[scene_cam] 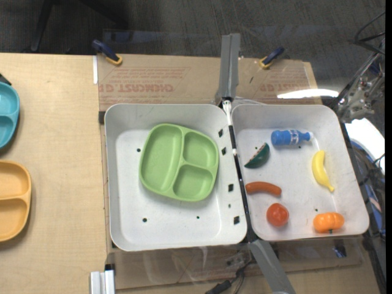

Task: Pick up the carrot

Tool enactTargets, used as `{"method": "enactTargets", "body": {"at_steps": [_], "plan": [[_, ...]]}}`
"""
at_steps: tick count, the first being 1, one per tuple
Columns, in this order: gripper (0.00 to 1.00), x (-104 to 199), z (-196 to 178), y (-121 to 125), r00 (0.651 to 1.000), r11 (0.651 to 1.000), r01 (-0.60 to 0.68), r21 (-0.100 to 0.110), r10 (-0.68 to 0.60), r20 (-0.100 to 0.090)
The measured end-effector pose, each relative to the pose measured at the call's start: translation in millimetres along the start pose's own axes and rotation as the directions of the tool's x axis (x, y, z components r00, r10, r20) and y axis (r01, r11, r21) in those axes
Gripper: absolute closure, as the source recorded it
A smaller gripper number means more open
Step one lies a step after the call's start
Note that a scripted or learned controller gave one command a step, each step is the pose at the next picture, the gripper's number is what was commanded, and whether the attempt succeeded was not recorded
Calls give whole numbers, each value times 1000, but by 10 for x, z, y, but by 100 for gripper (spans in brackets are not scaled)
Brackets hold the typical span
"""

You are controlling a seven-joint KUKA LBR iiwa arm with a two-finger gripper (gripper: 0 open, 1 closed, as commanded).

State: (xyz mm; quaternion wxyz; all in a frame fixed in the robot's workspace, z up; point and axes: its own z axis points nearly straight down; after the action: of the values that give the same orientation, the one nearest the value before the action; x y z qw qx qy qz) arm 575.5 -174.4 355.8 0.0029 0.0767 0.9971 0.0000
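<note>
Whether the tool is open or closed cannot be told from this view. The carrot (263, 189), a short orange-red plastic stick, lies flat in the right shallow white bin (346, 141), near that bin's left wall. Just in front of the carrot and slightly right sits a round red toy tomato (277, 214); behind the carrot is a dark green wedge-shaped toy slice (258, 155), and farther behind it a small blue toy bottle (291, 138) lies on its side. To the carrot's right is a yellow toy banana (320, 170), and to its front right an orange pumpkin-like toy (327, 222). Left of the carrot, across the bins' shared walls, a light green three-compartment plastic plate (180, 162) rests in the left shallow white bin (114, 164). Far left of the carrot, on the pale wooden table (49, 90), lie a teal divided plate (6, 121) and a yellow-orange divided plate (12, 201).
</note>
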Motion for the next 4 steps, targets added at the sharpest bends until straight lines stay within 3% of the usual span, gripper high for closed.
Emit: {"method": "enactTargets", "body": {"at_steps": [1,2,3,4], "plan": [[100,6,275,-481,984,984,-181,1,181,-4],[100,9,1562,-325,901,901,-433,2,433,-5],[100,-206,994,-7,988,988,156,-1,-156,0],[100,-906,732,-337,934,934,356,-1,-356,2]]}}
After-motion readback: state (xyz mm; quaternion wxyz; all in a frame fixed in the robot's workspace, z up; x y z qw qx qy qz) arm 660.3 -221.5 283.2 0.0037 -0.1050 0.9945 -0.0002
